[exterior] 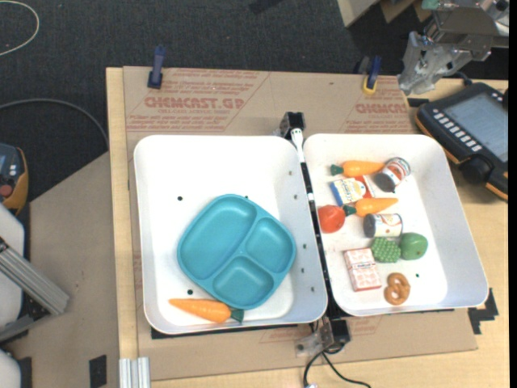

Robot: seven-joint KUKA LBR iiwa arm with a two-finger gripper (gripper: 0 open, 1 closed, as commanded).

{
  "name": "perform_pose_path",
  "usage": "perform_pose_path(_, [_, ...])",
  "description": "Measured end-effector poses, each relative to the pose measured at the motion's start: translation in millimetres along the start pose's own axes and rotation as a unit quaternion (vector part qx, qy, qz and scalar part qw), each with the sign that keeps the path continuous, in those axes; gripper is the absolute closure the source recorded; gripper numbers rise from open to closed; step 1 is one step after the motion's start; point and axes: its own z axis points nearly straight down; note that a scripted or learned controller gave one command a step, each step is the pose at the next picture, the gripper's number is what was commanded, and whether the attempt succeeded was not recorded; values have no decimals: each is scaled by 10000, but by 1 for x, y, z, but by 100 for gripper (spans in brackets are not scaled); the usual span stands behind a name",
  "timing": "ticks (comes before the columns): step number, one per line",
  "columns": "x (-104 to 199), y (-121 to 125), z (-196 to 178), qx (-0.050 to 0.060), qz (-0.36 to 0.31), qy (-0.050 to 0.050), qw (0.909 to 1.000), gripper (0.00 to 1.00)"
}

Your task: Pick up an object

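The gripper hung at the two o'clock corner of the view, above the bench edge and outside both bins, well apart from every object; whether it was spread or pressed together could not be told. Nothing was seen between it and the bins.

The right bin held the candidate objects in a loose cluster. At its twelve o'clock sat a toy carrot beside a tipped can. Below these lay a small printed box and a second carrot. A red tomato-like piece rested at nine o'clock, against the bin wall. Toward the centre stood another can, with a dark green textured piece touching a green apple-like piece. A pink box and a pretzel lay at six o'clock.

The left bin held a teal divided plate, with an orange carrot just beside it at seven o'clock.
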Motion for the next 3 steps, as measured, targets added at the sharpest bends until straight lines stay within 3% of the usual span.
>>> perform_pose_path(1, [-13, -58, 65, 92, 37, 0, 10000, 100])
perform_pose_path(2, [45, -54, -1, 9, -6, 12, 10000, 100])
perform_pose_path(3, [53, -55, 77, 99, 23, -7, 9999, 100])
